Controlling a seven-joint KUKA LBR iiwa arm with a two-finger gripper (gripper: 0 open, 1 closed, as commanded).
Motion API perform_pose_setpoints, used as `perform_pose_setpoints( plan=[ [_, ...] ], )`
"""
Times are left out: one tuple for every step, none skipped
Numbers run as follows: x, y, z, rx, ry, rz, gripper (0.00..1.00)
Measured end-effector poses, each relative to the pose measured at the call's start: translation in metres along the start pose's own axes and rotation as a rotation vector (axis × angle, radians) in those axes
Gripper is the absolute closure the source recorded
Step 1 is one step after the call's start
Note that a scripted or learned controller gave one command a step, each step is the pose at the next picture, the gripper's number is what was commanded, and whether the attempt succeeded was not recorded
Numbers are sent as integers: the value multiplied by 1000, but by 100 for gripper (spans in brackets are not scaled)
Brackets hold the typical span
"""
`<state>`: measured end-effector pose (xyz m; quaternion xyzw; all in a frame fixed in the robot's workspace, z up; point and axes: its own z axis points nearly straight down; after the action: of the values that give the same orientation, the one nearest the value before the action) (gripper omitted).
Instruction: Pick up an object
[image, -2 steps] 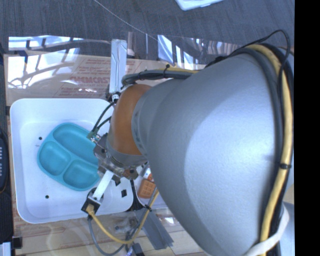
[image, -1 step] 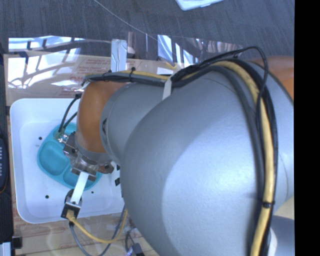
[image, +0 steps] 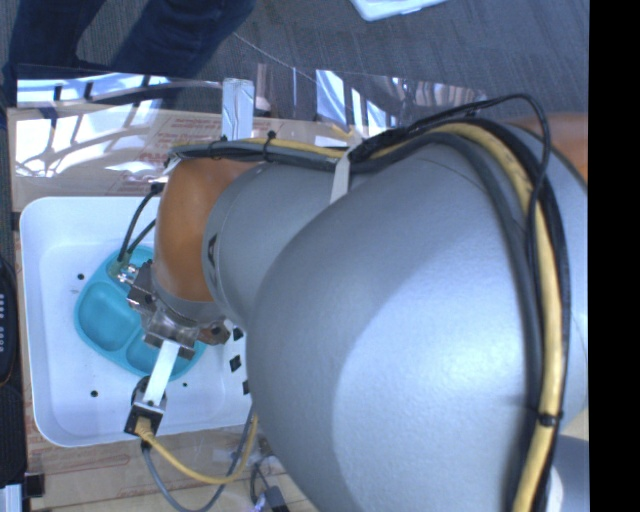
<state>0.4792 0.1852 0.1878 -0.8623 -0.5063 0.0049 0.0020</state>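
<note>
The grey arm fills the right and centre of the frame, its orange band leading down-left to the gripper over the white bin at the left. A teal dish lies in the bin's middle, directly beneath the gripper and partly covered by it. How the gripper is set, and whether it has hold of the dish, cannot be told.
</note>
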Motion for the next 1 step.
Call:
perform_pose_setpoints(
  plan=[
    [-6,67,16,-6,1,-277,100]
  ],
)
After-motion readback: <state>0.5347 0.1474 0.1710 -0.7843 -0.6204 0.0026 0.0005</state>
